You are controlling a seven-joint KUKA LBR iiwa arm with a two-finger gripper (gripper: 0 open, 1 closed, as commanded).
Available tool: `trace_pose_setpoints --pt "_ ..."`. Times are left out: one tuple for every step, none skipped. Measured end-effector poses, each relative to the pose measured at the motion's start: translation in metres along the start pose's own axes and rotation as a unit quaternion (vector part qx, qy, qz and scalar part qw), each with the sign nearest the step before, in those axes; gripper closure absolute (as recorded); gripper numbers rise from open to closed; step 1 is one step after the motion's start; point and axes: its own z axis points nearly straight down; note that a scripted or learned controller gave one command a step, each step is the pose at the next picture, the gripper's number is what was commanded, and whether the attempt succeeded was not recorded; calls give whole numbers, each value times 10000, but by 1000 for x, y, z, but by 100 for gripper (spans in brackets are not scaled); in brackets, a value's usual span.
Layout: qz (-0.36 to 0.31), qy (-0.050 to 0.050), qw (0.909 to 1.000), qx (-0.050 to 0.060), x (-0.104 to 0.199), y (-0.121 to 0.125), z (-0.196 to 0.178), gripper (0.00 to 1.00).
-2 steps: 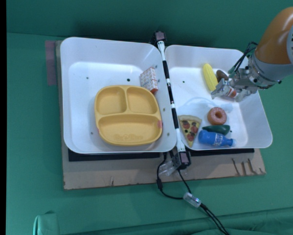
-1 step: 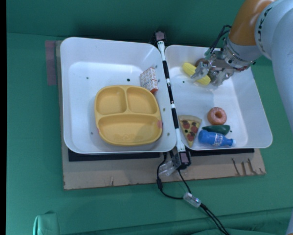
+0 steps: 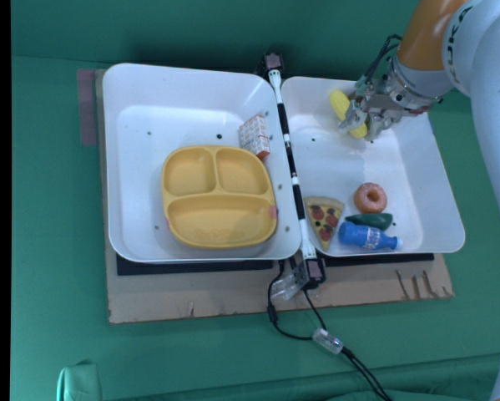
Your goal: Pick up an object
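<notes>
While hovering over the far end of the right bin (image 3: 446, 224), KUKA arm (image 3: 475, 32): grey, orange band above wrist, lettering on the link partly legible as "KUKA".
Left bin (image 3: 141, 98): bears yellow divided plate (image 3: 218, 197), three compartments, toward its near side; small printed carton (image 3: 255, 134) just beyond plate, print too small to read.
Right bin, near corner: clustered pizza slice toy (image 3: 324, 219), doughnut (image 3: 370, 197), green vegetable (image 3: 370, 220), blue bottle (image 3: 367, 238) with unreadable label; apparently loose stock awaiting picks.
Gripper (image 3: 356, 117): fingers closed around yellow corn cob (image 3: 344, 110), at far left of right bin; judged lifted or mid-grasp, contact with floor unclear.
</notes>
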Motion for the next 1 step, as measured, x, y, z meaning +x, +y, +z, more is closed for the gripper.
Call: trace_pose_setpoints --pt "-26 55 10000 55 86 19 -129 100"
